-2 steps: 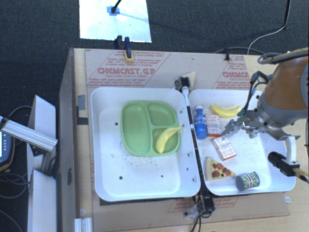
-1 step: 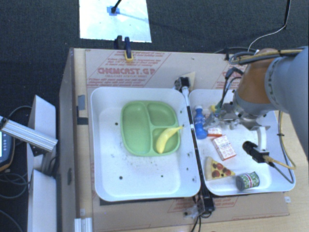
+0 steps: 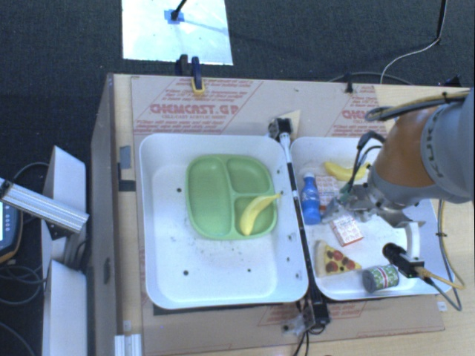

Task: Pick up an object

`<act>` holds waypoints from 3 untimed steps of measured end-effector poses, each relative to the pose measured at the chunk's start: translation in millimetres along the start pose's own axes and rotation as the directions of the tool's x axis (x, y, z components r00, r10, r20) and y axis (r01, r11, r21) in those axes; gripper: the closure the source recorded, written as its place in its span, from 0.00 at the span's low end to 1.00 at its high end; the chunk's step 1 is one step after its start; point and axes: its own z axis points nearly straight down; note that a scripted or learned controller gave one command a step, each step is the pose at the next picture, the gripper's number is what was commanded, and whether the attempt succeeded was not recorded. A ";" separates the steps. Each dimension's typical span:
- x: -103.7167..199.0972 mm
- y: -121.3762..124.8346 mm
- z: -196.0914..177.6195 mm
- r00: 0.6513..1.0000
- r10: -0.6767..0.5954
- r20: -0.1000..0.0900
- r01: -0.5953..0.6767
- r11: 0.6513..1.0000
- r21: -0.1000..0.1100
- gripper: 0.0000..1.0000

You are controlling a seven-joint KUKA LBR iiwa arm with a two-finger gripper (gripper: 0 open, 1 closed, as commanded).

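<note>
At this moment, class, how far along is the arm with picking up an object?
Done: the arm has reached into the right bin, with its gripper low near the blue bottle and the small red-and-white box. In hand: nothing visibly. Left: grasping and lifting an item; the pizza slice, green can and the banana on the green plate all lie in place.

A robotics lab — a bench [image 3: 223, 99] covered in protective-film sheeting stands on dark carpet, bearing two white bins [image 3: 163, 273] of toy food, with loose cables [image 3: 415, 50], clamps [image 3: 194, 73] and aluminium framing [image 3: 44, 205] around — nothing domestic.
</note>
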 end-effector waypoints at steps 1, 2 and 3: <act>-10.0 -28.5 0.2 1.000 -0.001 -0.002 0.001 1.000 0.000 0.00; -2.4 -44.1 0.1 1.000 0.000 -0.002 0.000 1.000 0.000 0.00; 19.0 -65.2 0.1 1.000 -0.001 -0.003 0.001 1.000 0.000 0.00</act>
